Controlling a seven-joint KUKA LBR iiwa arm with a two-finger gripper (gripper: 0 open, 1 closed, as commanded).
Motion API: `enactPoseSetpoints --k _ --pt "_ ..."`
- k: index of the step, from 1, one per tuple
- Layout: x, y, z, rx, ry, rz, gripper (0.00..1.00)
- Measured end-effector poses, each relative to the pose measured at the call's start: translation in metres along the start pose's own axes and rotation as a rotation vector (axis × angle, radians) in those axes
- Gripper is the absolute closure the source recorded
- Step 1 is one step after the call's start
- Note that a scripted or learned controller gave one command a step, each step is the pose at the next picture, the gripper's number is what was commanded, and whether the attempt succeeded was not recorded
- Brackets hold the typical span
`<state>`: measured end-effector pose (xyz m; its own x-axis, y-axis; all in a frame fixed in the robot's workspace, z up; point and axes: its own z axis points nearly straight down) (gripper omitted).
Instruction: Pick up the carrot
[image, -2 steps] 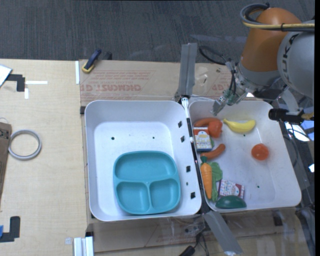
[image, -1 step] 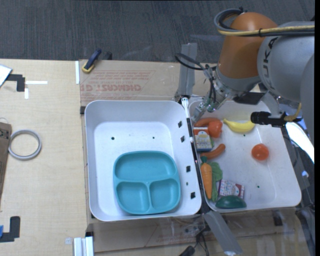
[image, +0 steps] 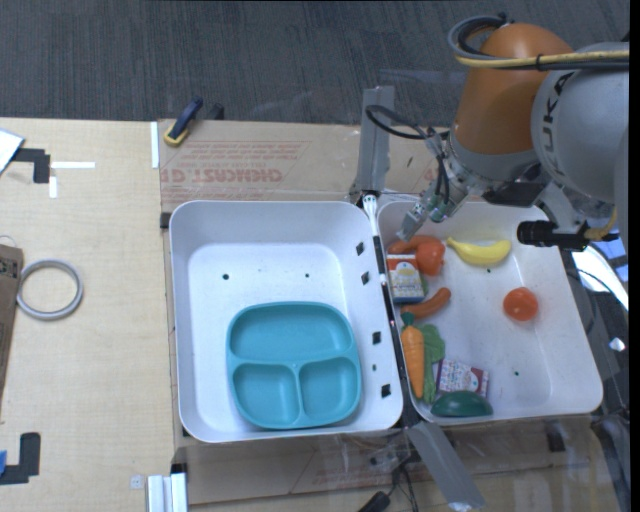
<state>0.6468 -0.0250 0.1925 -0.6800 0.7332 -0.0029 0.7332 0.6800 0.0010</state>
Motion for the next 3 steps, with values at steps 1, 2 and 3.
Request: enactPoseSetpoints --k 1,2,3 --pt "0.051 -0.032 -0.028 0.001 0.002 -0.120 1.00" --pt "0.092 0.052 -0.030 0.001 0.001 0.035 1.00" --pt "0.122 0.087 0.029 0.003 0.002 0.087 1.00"
